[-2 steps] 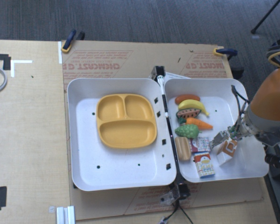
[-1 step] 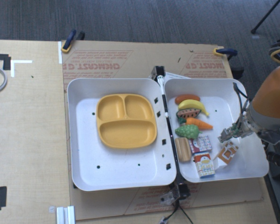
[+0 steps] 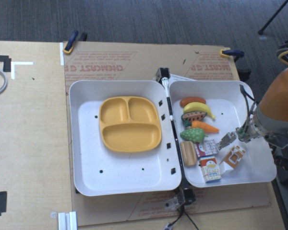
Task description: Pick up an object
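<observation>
Camera view: the gripper (image 3: 229, 140) hangs low in the right bin (image 3: 259, 174), right of centre — fingers slightly parted, nothing between them. Toy foods cluster at its left — banana (image 3: 200, 108), carrot (image 3: 205, 126), small cartons (image 3: 210, 169).

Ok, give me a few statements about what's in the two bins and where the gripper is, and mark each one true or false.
1. The yellow divided plate lies in the left bin. True.
2. The banana rests on the plate. False: it is in the right bin, among the toy foods.
3. The gripper is over the right bin. True.
4. The carrot is in the left bin. False: it lies in the right bin, below the banana.
5. The gripper holds the broccoli. False: the broccoli lies apart, to its left.
</observation>
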`<state>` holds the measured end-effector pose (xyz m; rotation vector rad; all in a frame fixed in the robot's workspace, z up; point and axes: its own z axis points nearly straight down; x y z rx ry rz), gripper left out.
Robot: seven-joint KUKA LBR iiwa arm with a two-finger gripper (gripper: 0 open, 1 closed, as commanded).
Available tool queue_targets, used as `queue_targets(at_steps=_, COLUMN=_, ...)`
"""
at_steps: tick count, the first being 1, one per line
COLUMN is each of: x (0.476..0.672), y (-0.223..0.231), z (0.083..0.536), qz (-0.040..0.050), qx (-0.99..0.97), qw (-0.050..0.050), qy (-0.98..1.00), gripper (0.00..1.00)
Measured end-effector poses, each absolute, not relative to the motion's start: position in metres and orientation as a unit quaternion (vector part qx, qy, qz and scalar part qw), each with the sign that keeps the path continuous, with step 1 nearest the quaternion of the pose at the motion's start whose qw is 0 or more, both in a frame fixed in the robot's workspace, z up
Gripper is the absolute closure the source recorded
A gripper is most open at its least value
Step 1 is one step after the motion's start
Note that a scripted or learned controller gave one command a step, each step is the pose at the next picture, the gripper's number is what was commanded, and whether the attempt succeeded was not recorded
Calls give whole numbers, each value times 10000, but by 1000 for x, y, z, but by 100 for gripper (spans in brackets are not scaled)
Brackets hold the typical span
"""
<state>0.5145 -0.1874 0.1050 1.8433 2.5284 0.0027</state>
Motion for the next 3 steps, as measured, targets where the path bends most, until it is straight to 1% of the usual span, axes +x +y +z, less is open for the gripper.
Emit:
queue_targets(at_steps=1, x=482, y=-165, z=96, qz=15, qx=5679, qw=83, qy=8231, gripper=0)
queue_targets(at_steps=2, x=483, y=-166, z=106, qz=20, qx=5692, qw=92, qy=8222, gripper=100)
queue_targets(at_steps=3, x=483, y=-165, z=105, qz=18, qx=5689, qw=81, qy=8223, gripper=0)
